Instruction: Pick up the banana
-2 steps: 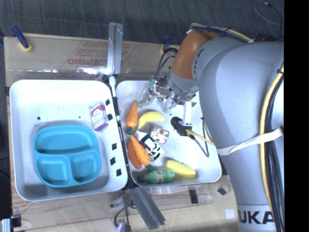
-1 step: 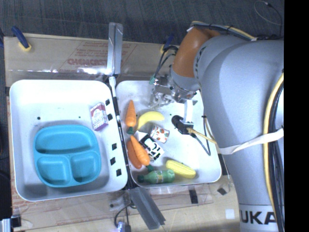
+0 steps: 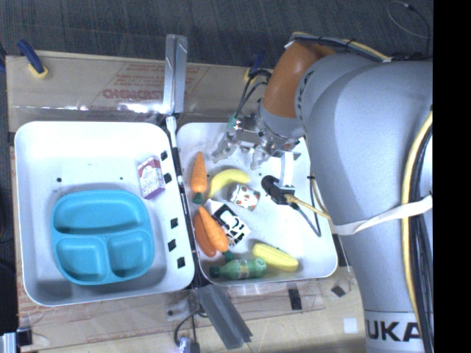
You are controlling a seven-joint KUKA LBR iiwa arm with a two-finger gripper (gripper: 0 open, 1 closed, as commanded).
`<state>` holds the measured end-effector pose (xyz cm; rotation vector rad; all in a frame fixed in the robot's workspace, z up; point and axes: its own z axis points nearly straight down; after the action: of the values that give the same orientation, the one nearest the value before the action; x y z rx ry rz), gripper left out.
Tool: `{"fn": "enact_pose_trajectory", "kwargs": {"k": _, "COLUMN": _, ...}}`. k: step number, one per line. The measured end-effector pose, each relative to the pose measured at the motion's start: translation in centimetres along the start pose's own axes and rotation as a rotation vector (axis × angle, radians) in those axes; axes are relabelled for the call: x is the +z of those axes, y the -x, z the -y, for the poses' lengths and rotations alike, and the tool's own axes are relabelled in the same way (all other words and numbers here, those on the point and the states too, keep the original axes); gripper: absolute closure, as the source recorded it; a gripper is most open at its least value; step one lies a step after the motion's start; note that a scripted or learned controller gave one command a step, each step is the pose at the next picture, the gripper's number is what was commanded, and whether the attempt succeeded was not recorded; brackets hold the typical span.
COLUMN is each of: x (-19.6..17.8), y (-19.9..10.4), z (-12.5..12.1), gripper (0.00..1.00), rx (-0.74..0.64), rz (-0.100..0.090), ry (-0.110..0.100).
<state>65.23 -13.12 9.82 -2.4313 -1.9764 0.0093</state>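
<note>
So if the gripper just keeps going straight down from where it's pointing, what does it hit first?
Probably the white bin floor just above the banana; the gripper seems slightly off it, though depth is unclear from this angle.

One camera hangs fixed above the bench (image 3: pixel 88 79), looking down at a slant, far enough off to take in both bins: the left bin (image 3: pixel 29 168) and the right bin (image 3: pixel 316 248) side by side. The arm (image 3: pixel 368 138) comes in from the right and bulks large, nearer the lens.
</note>
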Motion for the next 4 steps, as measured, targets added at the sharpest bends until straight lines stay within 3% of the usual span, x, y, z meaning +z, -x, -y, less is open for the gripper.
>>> {"fn": "enact_pose_trajectory", "kwargs": {"k": 1, "x": 0.9, "y": 0.2, "z": 5.1, "gripper": 0.00, "rx": 0.003, "rz": 0.000, "ry": 0.004}}
{"fn": "enact_pose_trajectory", "kwargs": {"k": 2, "x": 0.0, "y": 0.2, "z": 5.1, "gripper": 1.00, "rx": 0.000, "rz": 0.000, "ry": 0.001}}
{"fn": "enact_pose_trajectory", "kwargs": {"k": 3, "x": 0.1, "y": 0.2, "z": 5.1, "gripper": 0.00, "rx": 0.000, "rz": 0.000, "ry": 0.000}}
{"fn": "enact_pose_trajectory", "kwargs": {"k": 4, "x": 1.0, "y": 0.6, "z": 7.5, "gripper": 0.00, "rx": 0.022, "rz": 0.000, "ry": 0.002}}
